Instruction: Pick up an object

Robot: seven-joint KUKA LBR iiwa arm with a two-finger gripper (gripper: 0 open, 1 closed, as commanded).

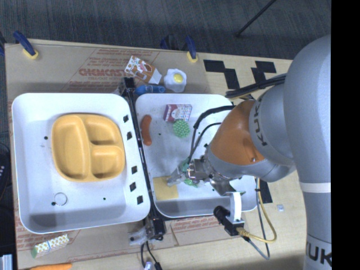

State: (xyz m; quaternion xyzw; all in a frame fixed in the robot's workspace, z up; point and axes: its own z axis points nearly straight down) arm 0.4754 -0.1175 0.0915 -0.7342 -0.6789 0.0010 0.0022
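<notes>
A: Where is the gripper [188,175] right now?

B: Low in the right bin [169,207], toward its near-left part, with the arm coming in from the right. Whether its fingers are spread or closed I cannot tell; the wrist and cabling cover them from above.

A: What lies closest to it?

B: A flat yellow-tan sponge [166,188], just beside the gripper on its left and a little nearer the front wall of the bin. There is also a bit of green right at the gripper tip, too hidden to name.

A: So which way would a pick have to go?

B: My judgement: a short shift left and toward the front edge, then down. The sponge is close to square, with its slightly longer side running front to back along the bin's left wall, so it points nowhere in particular.

A: Other candidates?

B: 3 farther back in the same bin. An orange sausage-shaped piece [146,129] lies by the left wall, long axis front to back. A green ball [181,129] sits near the middle, and a small red carton [177,112] is just behind it.

A: And the left bin [28,151]?

B: It carries a yellow divided tray [89,146], well apart from the gripper.
</notes>
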